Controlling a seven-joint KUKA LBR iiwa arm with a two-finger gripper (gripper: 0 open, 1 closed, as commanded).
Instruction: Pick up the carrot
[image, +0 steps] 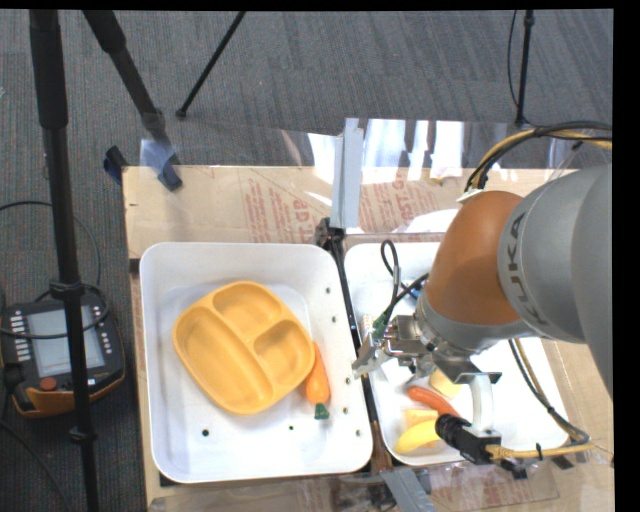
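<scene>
1. Arm (520, 270) first: it fills the right of the camera view, hanging over the right bin (560, 420). I judge I am in the approach step, with the reach to the target not yet made.
2. Left bin (240, 262) sits beside the right one on the surface (230, 200). The shared rims between them are what I must clear when I cross over.
3. Plate (243, 346), yellow with three compartments, lies in the left bin, toward its middle.
4. Gripper (405, 345) hangs above the right bin's left part, near the dividing rims. Wrist and cables hide the fingers, so I cannot tell whether it is open or closed, and I see nothing held in it.
5. Carrot (318, 378) lies in the left bin, on the bin floor, touching or just beside the plate's right edge, its green end toward the camera.
6. Food pieces (432, 415), yellow and reddish-orange, lie in the right bin below the gripper. I would not mistake the reddish one for the target.
7. To do this well, I would move left, centre over the carrot's thick middle, set the fingers across its width, and come down clear of the plate rim so one finger does not land on it.
</scene>
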